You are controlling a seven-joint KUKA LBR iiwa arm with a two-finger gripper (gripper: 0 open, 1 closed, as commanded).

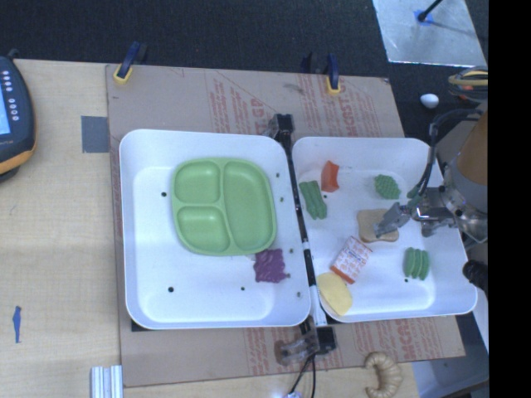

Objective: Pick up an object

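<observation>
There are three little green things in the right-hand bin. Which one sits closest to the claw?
The rounded green piece at the bin's far side, just above the claw. The long green piece lies by the divider; the third lies lower, near the front.

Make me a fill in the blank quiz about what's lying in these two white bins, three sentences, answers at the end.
1. The green divided plate lies in the ____ bin.
2. The plate has ____ compartments.
3. The purple piece lies just below the plate, in the ____ bin.

Answers: left; three; left
</observation>
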